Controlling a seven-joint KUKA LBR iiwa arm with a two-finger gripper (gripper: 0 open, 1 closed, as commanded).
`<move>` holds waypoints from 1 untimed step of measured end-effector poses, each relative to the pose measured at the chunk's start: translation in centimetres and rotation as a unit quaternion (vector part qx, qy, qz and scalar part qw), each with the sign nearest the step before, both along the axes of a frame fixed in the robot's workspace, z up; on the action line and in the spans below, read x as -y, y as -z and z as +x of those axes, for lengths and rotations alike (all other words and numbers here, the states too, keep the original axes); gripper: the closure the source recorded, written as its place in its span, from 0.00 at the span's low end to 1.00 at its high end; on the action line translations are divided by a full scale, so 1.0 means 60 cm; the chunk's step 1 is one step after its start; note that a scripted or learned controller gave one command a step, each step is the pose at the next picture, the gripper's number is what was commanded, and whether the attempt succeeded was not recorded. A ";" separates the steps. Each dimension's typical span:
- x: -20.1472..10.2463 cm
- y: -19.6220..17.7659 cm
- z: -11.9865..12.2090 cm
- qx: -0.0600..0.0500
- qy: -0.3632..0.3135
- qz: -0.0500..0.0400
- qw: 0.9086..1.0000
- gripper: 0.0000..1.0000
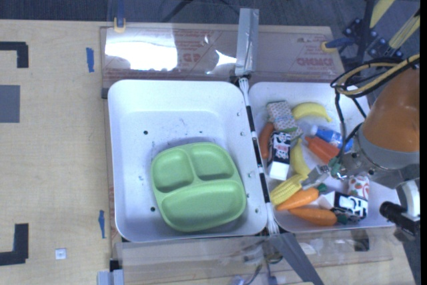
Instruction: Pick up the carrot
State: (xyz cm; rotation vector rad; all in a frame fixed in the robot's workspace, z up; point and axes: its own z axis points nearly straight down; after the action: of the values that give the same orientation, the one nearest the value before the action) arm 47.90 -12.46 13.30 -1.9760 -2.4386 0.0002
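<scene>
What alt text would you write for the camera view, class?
The arm's gripper hangs over toy food in the right bin, just above a carrot beside corn and bananas. The left bin holds a green divided plate.

There are two white bins, a left bin (pixel 127 143) and a right bin (pixel 293 95). One green plate (pixel 197 187) with three parts sits in the left bin. The right bin has two carrots (pixel 298 199) (pixel 313 215), one corn cob (pixel 285 190), two bananas (pixel 312 110) (pixel 298 160) and one black-and-white milk box (pixel 282 145). There are other small toys, too jumbled to count.
</scene>
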 end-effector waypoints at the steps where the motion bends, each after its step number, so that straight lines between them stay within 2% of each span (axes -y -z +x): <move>1: -0.043 -0.018 0.001 0.001 -0.084 0.000 0.996 0.00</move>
State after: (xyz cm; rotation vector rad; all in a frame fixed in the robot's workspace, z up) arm 47.95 -9.86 14.38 -1.7639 -2.5974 -0.0006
